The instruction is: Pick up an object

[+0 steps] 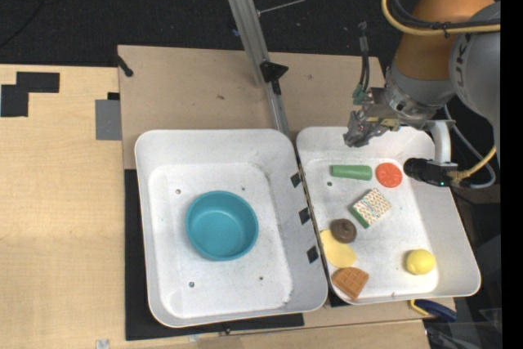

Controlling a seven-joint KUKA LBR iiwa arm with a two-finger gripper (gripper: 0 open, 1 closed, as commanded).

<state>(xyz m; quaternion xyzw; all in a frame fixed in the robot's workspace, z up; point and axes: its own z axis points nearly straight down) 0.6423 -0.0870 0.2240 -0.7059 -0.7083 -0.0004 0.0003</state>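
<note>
My gripper (359,135) hangs over the far edge of the right bin (445,212), above and slightly right of a green bar (350,172). Nothing shows between its fingers. Beside the bar lies a red-orange disc (389,175). A checkered block (371,208) sits mid-bin, with a brown chocolate donut (342,230) to its left. A pale yellow piece (337,250) and a waffle (350,283) lie at the near left corner. A yellow lemon (420,261) rests near the front right.
The left bin (163,176) holds a teal bowl (221,225). An aluminium rail (249,29) slants down to the divide between the bins. Cardboard covers the bench behind the bins.
</note>
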